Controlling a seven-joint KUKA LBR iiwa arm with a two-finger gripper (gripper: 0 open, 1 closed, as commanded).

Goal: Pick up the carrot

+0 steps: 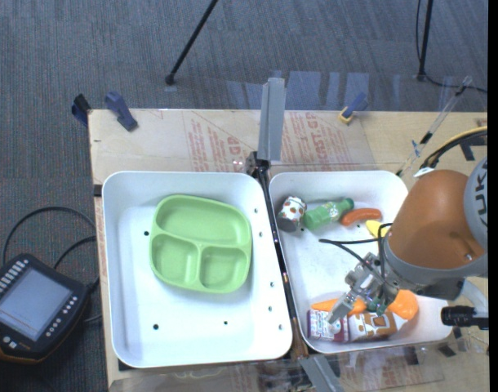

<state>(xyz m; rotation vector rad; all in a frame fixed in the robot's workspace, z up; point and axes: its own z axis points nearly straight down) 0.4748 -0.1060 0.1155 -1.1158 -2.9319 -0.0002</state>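
Carrot (pixel 402 304) lies in the right bin (pixel 335 178), at its near edge, just behind a small carton (pixel 351 326) and partly under the gripper (pixel 353 299). Relative to the carton, the gripper sits directly above, low over the orange shape; whether its fingers are spread or closed on anything I cannot tell. The carrot looks like a light, stiff plastic toy with a smooth, likely slippery skin. Its tapered form suggests gripping across the thicker middle, clear of the carton, so it does not squirt out.

Glossy plastic bins (pixel 126 219) — rough carpet (pixel 69 47)
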